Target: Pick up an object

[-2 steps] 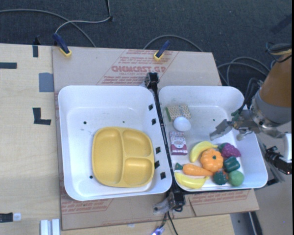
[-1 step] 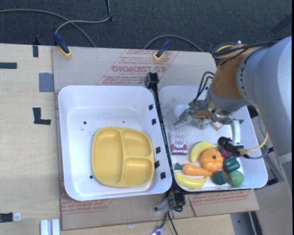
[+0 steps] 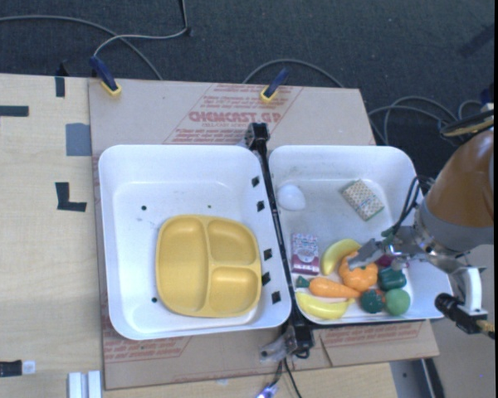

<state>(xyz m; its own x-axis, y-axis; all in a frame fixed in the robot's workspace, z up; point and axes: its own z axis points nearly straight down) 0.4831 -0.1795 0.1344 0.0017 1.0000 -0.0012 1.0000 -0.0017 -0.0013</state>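
**Gripper down in the fruit pile, nothing lifted yet**

Camera view: I see my arm (image 3: 469, 197) reaching in from 3 o'clock, with the gripper (image 3: 367, 255) low over the right bin (image 3: 398, 162), at the cluster of toy food around 5 o'clock of that bin. It sits right at the orange fruit (image 3: 358, 275), touching or nearly so. I cannot tell from here whether the claw is spread or pressed together, and I see nothing clearly between its tips. My judgement: the reach is done, the grasp is at best in progress, and the lift is still to come.

Count, right bin: two bananas, one (image 3: 339, 252) at the pile's 10 o'clock and one (image 3: 322, 306) at its 7 o'clock; one carrot (image 3: 334, 288); one orange fruit; one green round fruit (image 3: 397, 303); two dark green pieces (image 3: 391, 278) beside it, too small to name; one small printed card (image 3: 305, 252); one white ball (image 3: 291, 196) at the bin's 9 o'clock; one patterned block (image 3: 363, 198) at 1 o'clock.

Left bin (image 3: 116, 222): one yellow divided tray (image 3: 207, 265).
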